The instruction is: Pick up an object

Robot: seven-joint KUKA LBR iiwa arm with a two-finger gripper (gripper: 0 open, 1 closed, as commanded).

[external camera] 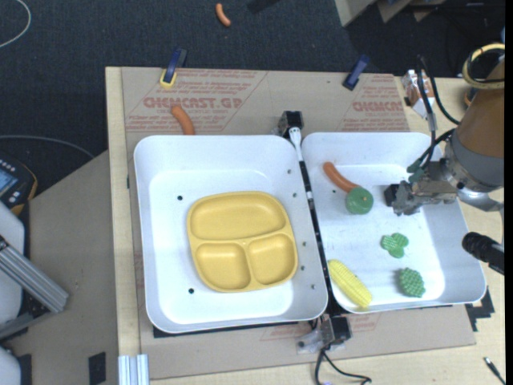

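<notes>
gripper (398, 198) over right bin (449, 291), beside green ball (359, 201) | finger state: cannot tell | carrot (340, 176), corn (350, 284) in same bin | yellow tray (240, 240) in left bin (156, 215)

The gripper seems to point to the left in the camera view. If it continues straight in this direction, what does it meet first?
Probably the green round object, just left of the gripper. The orange carrot lies slightly farther and higher. Height above the bin is unclear.
</notes>
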